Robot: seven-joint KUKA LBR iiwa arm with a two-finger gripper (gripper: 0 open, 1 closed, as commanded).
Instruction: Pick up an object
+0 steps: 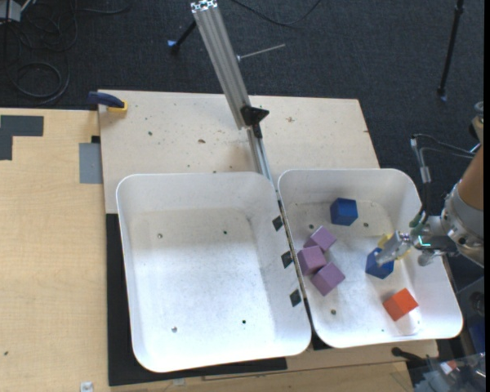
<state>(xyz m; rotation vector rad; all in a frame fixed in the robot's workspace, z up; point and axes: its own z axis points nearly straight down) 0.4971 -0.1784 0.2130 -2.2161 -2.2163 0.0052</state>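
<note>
Over the right bin [367, 178], the gripper [394, 247] touches a blue cube [379, 265]; I cannot tell its grip state.

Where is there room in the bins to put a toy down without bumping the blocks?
The left bin has bare floor wall to wall. In the right bin, it is crowded: three purple blocks by the divider, blue blocks behind and at the gripper, an orange block near the front. A small bare patch lies at the front, between the purple and orange blocks.

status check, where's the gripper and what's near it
Gripper low in right bin, at blue block; grasp unconfirmed. Orange block just below. Purple blocks and second blue cube apart.
</note>
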